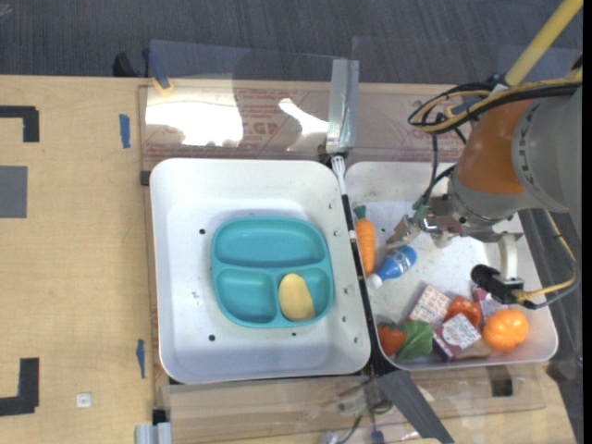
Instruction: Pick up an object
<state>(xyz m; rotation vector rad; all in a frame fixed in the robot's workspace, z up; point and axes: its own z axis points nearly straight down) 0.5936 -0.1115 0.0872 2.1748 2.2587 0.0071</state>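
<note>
**Q:** Which object lies nearest the tool, and where?

**A:** A small blue-and-white plastic bottle (395, 265) lies on its side on the floor of the right-hand white plastic bin (536, 348), just below and slightly left of the two-finger metal gripper (408, 229). The bottle is not between the fingers. Whether those fingers are spread or pressed together cannot be told at this angle.

**Q:** What surrounds it?

**A:** To the gripper's left, an orange plastic carrot (365, 243) lies along the bin wall, just beside the bottle's cap end. Further below and to the right sits a heap: a red-and-white patterned carton (431, 303), a red and green toy pepper (404, 339) and a round orange fruit (505, 329).

**Q:** What may fail?

**A:** Probably the bottle rolls: a rounded body lying flat tends to squirt away if the fingers close off-centre. The carrot's closeness risks a finger landing on it, or a double pick. The bin wall, near on the left, may also obstruct the descent.
</note>
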